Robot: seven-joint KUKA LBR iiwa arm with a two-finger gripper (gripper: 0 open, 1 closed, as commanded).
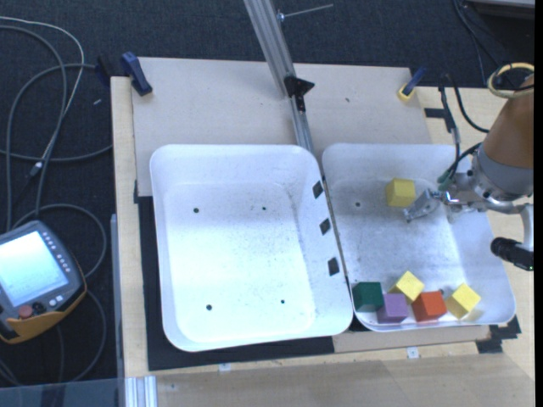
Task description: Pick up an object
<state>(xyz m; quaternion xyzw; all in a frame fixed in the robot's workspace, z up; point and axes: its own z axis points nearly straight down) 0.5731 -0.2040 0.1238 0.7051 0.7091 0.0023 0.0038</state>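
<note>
Nearest the camera, along the front wall of the right-hand shallow white plastic bin (488,253), a row of small blocks lies touching or nearly so: a dark green cube (367,296), a purple cube (394,307), a yellow cube (410,285) set just behind these, an orange-red cube (429,305) and a second yellow cube (465,300); the left-hand shallow white plastic bin (233,244) sits beside it on the pale wooden counter (221,100). Farther back, a lone yellow cube (400,192) rests on the bin floor near the rear; the metal claw (419,208) of the grey arm with its orange band (512,142) hangs low just beside this cube, at its right and slightly nearer; whether it touches cannot be told; the view is too small to tell how far it is spread, and nothing is seen held. The step in hand appears to be the approach to a grasp, the lone cube the likely target; the next move would call for centring the claw over that cube before closing and lifting.
</note>
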